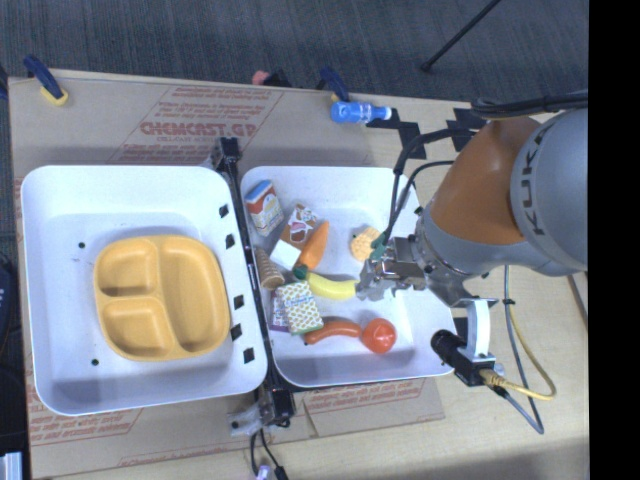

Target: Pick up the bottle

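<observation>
1. The bottle (361, 113), blue with a pale cap end, lies on its side on the bench (150, 118), at 12 o'clock from the right bin (345, 180).
2. The left bin (50, 198) holds a yellow divided tray (160, 296).
3. The right bin holds a small carton (263, 208), carrot (314, 245), banana (332, 287) and tomato (379, 336).
4. The hand (372, 273) hangs over the right bin just beside the banana's 3 o'clock end; whether it is open or closed, I cannot tell.
</observation>
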You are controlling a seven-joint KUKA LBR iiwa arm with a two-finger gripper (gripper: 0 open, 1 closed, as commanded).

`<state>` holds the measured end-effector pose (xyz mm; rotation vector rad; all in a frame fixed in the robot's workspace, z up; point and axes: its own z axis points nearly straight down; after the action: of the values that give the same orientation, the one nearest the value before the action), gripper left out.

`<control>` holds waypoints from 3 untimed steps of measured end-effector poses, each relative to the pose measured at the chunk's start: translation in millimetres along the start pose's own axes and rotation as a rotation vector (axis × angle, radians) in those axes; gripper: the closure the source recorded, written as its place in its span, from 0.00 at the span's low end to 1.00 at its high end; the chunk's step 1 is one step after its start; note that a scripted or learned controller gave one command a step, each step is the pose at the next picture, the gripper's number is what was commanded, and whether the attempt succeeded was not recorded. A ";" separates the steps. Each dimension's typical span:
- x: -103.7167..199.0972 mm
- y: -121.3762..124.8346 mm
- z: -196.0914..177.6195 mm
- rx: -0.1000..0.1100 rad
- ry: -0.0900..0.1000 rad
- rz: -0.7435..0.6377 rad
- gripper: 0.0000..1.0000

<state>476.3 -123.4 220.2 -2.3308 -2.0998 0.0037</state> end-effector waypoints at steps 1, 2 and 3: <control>-6.4 0.1 38.1 0.001 0.000 0.009 1.00; -54.5 5.9 -24.6 -0.003 -0.003 -0.690 1.00; -68.9 6.9 14.0 -0.001 0.000 -0.331 1.00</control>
<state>475.9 -192.6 206.1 -1.9532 -2.4554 0.0024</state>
